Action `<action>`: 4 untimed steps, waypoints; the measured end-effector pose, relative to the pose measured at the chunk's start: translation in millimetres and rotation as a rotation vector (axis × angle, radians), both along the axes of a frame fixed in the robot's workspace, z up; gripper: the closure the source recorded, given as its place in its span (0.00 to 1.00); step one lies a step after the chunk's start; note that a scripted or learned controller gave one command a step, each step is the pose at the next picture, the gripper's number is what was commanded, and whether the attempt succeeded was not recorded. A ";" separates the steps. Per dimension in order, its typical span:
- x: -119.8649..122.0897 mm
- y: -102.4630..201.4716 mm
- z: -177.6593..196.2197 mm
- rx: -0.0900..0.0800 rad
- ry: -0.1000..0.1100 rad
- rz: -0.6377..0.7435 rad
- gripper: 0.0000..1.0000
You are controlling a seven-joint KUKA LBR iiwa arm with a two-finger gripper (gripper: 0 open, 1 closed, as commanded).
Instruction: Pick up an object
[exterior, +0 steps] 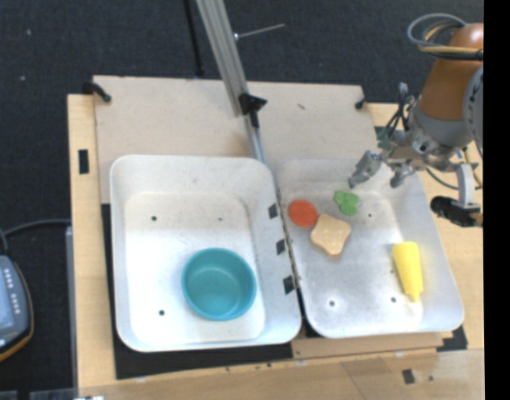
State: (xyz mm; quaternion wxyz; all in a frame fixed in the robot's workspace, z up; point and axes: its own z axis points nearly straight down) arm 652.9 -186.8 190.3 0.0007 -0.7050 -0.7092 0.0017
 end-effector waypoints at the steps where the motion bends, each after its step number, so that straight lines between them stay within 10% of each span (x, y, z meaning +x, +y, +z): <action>1: -1.5 7.4 -59.0 0.001 0.001 -0.001 0.00; 2: -1.9 6.3 -90.9 -0.001 -0.002 -0.002 0.00; 3: 0.0 5.2 -76.8 -0.003 -0.009 -0.001 1.00; 4: -1.4 1.5 -34.8 0.000 -0.006 -0.005 1.00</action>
